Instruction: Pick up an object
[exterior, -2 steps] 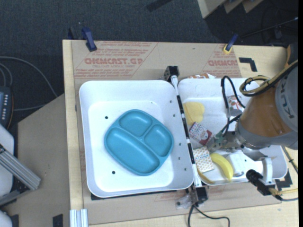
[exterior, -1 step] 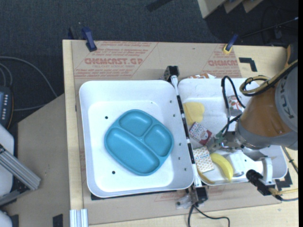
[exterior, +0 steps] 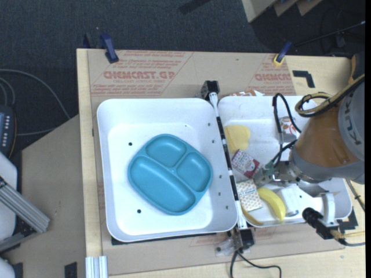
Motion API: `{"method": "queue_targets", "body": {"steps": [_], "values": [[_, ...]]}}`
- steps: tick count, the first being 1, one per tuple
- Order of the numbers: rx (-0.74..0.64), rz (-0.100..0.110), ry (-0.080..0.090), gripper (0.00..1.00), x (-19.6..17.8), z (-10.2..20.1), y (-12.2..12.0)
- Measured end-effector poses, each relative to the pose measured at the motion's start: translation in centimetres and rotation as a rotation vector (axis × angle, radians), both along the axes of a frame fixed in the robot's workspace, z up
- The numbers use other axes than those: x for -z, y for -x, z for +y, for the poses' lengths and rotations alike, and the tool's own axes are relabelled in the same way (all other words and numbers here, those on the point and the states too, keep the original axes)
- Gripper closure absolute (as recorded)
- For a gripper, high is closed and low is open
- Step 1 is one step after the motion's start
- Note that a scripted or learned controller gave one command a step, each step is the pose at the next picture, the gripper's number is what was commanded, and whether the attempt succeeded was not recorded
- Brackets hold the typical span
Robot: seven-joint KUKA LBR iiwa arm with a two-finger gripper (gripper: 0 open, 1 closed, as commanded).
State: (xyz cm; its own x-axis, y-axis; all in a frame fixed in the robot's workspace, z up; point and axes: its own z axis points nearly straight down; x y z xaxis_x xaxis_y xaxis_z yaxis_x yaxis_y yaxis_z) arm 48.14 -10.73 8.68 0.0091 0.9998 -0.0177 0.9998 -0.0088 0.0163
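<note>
A light wooden bench (exterior: 174,74) printed with red lettering is seen on dark carpet. Two white bins sit side by side on it. A blue divided plate (exterior: 168,173) lies in the left bin (exterior: 116,120). In the right bin (exterior: 255,112), a banana (exterior: 272,202), a red-and-white packet (exterior: 244,163) and a yellow piece (exterior: 237,136) are spread. The pincer (exterior: 272,174) is lowered just above the banana; its state cannot be told.

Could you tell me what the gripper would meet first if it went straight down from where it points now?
Probably the banana or the packet beside it: the gripper hangs over the right bin, but depth is unclear.
</note>
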Motion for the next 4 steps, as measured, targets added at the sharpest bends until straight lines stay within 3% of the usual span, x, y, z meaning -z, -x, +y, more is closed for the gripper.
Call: {"method": "queue_targets", "body": {"steps": [1,2,3,4], "values": [[-0.005,0.009,-0.010,0.00,0.1,-1.4,0.1],[-0.006,0.011,-0.014,1.00,-0.8,-1.2,0.1],[-0.005,0.011,-0.012,0.00,-0.8,-1.3,0.2],[-0.009,0.016,-0.017,0.00,0.2,-7.1,-6.7]]}}
